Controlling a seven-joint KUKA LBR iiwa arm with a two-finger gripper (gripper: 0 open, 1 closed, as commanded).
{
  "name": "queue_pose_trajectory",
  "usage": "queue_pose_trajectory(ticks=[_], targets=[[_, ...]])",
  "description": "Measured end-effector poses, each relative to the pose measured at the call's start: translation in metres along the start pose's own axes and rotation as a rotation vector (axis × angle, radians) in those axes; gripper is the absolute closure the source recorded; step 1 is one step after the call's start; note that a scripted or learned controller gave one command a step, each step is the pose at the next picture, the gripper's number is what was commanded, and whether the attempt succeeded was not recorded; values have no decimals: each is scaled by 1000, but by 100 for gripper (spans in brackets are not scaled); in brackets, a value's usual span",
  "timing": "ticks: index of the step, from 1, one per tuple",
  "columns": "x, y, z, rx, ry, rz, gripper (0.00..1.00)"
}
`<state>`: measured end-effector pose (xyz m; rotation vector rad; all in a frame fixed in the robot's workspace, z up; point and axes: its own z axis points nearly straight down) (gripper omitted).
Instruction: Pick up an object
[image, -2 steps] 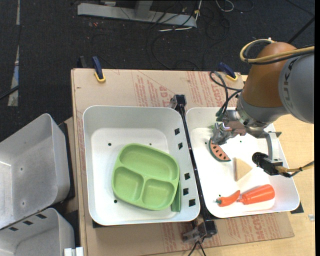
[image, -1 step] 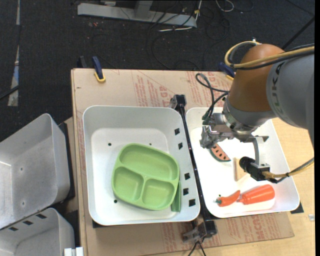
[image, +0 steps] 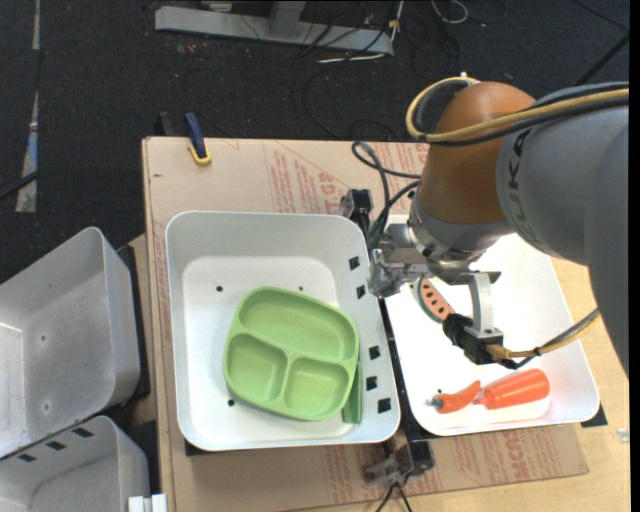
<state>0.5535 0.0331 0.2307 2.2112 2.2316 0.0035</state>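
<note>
Two white bins: green divided plate (image: 292, 353) at nine o'clock, orange carrot toy (image: 497, 391) at four; jaws' state indiscernible.

Green divided tray (image: 291, 354): smooth plastic, slight sheen. White bins (image: 268, 232): matt plastic. Orange carrot toy (image: 497, 391): glossy plastic. Bench top (image: 290, 172): matt brown cardboard, printed. Arm band (image: 478, 118): glossy orange; arm casing (image: 573, 170): smooth grey.
</note>
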Motion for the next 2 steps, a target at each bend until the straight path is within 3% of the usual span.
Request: queue_pose_trajectory(ticks=[1, 2], targets=[[56, -10, -10, 0, 1, -1, 100], [52, -9, -10, 1, -2, 7, 0]])
